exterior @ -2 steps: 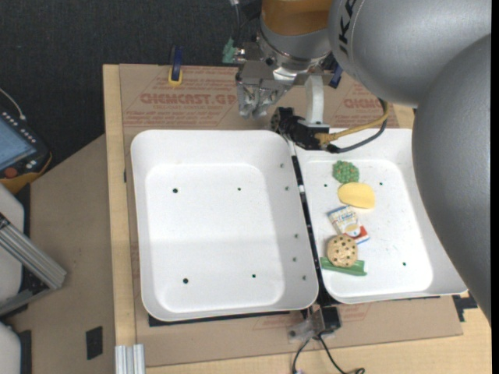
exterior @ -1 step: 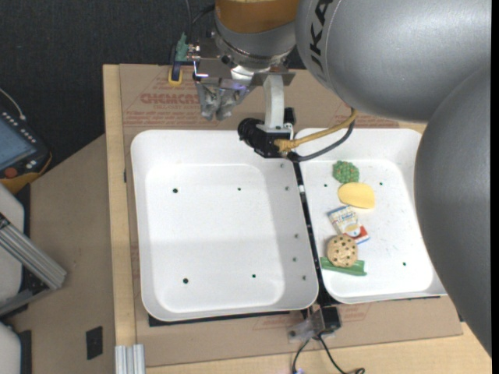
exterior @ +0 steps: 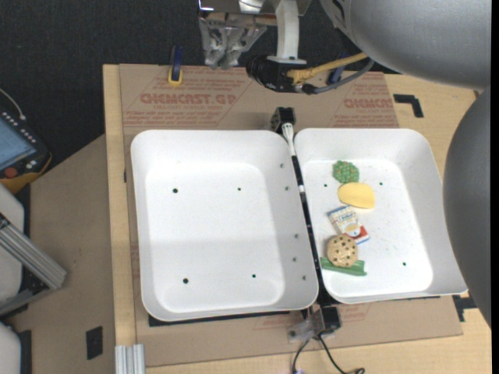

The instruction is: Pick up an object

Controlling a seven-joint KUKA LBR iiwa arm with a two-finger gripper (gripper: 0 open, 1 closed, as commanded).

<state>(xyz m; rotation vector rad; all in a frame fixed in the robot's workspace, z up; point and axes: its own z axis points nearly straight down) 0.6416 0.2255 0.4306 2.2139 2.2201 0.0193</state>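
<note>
claw [exterior: 224, 51]: poised above the surface beyond both bins; whether spread or pressed together I cannot tell
objects: yellow piece [exterior: 358, 195], cookie [exterior: 341, 250], green piece [exterior: 345, 171] lie well below-right of claw, in right bin [exterior: 413, 209]
advice: centre over yellow piece; descend straight

Left bin [exterior: 156, 209] bare, open access; right bin [exterior: 413, 209] items crowd inner wall, outer half free.

Dark, speckled floor [exterior: 70, 29] all around. A brown cardboard sheet [exterior: 234, 100] with red letters on top of a tan board [exterior: 86, 209]. A silver metal bar [exterior: 31, 252] at the left edge. Bright light from above, soft shadows.
</note>
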